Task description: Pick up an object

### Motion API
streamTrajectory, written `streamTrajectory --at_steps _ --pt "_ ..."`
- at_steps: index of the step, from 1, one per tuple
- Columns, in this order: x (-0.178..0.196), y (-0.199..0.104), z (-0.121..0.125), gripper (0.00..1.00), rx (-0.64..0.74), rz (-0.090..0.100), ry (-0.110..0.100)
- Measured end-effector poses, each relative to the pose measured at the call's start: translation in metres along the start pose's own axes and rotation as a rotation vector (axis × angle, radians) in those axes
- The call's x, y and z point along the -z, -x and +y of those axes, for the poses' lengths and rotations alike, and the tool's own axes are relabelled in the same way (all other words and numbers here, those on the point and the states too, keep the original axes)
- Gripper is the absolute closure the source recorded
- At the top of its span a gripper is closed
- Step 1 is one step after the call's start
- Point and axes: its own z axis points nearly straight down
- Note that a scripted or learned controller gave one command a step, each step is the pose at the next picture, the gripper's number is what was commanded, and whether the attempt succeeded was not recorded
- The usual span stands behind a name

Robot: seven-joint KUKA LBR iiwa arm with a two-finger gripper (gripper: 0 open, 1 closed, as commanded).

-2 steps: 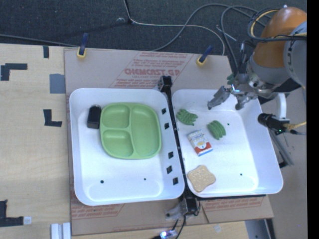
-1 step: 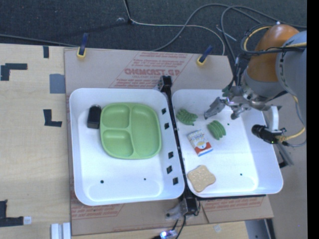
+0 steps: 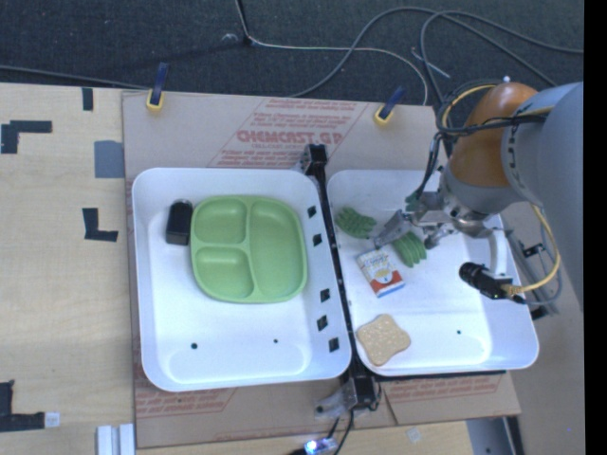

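The gripper (image 3: 394,230) hung over the right bin (image 3: 446,344), its fingers too blurred and dark to tell whether they were spread or closed. 2 green toys flanked it: one (image 3: 355,221) just left, another (image 3: 411,248) partly under it. A small carton (image 3: 381,272) lay just below, a bread slice (image 3: 382,338) farther down.

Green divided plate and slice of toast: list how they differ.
Colour: the green divided plate is light green; the slice of toast is tan-brown.
Size: the plate looks far larger than the toast.
Place: the plate lies in the left bin beside a small black object; the toast lies in the right bin, near its front corner by the divider.
Form: the plate has three compartments; the toast is one plain piece.
Both lie flat.
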Motion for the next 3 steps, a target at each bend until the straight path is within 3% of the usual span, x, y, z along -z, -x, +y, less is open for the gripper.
streamTrajectory --at_steps 1,3 --pt "0.014 -0.001 0.002 1.00 0.002 0.001 0.005" --pt "0.122 0.000 0.009 1.00 0.001 0.000 0.014"
